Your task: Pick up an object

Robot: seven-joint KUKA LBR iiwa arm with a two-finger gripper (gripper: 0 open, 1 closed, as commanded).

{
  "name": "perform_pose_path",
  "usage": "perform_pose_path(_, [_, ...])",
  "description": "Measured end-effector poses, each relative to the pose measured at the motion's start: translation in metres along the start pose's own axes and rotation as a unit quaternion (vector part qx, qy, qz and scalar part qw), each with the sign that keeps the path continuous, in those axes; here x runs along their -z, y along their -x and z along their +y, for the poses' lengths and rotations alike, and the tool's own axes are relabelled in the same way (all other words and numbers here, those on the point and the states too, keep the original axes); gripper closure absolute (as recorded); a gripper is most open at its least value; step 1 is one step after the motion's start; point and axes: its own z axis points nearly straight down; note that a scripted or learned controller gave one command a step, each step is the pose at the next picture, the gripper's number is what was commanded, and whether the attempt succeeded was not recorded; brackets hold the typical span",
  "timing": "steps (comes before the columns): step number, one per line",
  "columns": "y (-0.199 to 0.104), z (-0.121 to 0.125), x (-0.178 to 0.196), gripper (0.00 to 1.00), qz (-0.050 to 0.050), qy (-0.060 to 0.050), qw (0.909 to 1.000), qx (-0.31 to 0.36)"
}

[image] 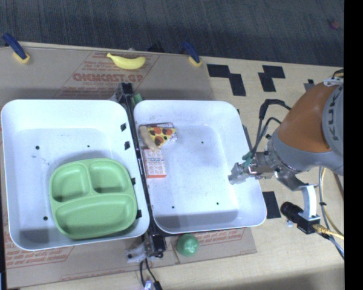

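**Arm at the right bin's rim, pizza slice far across**

While the gripper hangs just at the right edge of the right bin, whether its fingers are open or closed cannot be told, and nothing shows between them. Most of that bin's floor lies bare, so there is wide room between the gripper and the one toy pizza slice, which sits at the upper left of the bin, near the divider. The slice is yellow with red spots and a pale crust edge. Just below it lies one red-and-white card, close against the left wall. The left bin holds one green tray with three compartments, set toward its lower right corner. On the counter, outside the bins, one banana lies beyond the far rims and one green ball sits just below the right bin's near rim.
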Motion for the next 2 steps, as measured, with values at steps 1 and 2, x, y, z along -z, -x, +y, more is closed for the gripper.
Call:
perform_pose_path(1, [-0.001,-0.001,-0.096,1.0,0.001,-0.001,1.0,0.0])
perform_pose_path(2, [-0.058,0.03,-0.096,1.0,0.0,-0.002,1.0,0.001])
